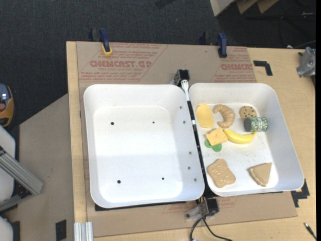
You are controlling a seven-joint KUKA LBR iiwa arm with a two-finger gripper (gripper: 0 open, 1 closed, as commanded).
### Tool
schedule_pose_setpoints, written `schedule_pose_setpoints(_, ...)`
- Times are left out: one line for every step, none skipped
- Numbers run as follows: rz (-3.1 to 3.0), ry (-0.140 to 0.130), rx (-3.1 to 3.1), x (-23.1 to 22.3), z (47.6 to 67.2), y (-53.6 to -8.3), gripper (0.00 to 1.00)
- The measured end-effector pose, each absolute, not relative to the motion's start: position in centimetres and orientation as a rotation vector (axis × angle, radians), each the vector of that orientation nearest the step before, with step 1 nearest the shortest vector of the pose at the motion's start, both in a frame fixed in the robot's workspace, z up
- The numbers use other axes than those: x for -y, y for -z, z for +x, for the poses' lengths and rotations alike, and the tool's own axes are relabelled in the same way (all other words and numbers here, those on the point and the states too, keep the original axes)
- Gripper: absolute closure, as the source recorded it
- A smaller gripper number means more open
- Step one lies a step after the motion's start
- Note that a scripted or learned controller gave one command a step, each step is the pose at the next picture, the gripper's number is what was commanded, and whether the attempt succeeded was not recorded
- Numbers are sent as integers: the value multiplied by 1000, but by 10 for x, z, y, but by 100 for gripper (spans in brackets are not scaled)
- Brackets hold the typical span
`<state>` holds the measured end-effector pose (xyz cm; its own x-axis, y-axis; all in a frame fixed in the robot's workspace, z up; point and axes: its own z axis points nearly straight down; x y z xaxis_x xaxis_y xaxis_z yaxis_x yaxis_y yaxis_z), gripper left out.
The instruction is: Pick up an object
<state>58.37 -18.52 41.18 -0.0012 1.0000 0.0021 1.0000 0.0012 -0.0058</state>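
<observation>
The right bin [287, 149] holds several toy foods. At its back lie a yellow oval piece [204, 115], a brown croissant [224, 114] and a round cookie [247, 112]. A small green can [256, 124] lies on its side against a yellow banana [239, 136]. A yellow cheese square [216, 135] rests on a green leaf [215, 146]. Near the front sit a tan slice of toast [221, 172] and a brown wedge [261, 173].
The left bin [135, 144] touches the right one along the middle seam. Both stand on a brown board [150, 59] held by two blue clamps [105, 40] at the back. A grey metal part [307, 62] shows at the right edge.
</observation>
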Motion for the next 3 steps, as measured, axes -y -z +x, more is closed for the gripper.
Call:
schedule_pose_setpoints(-2214,-4,2220,120,524,-383,100)
schedule_pose_setpoints(-2210,-7,2220,56,491,-301,100)
schedule_pose_setpoints(-2238,5,2221,163,479,-394,100)
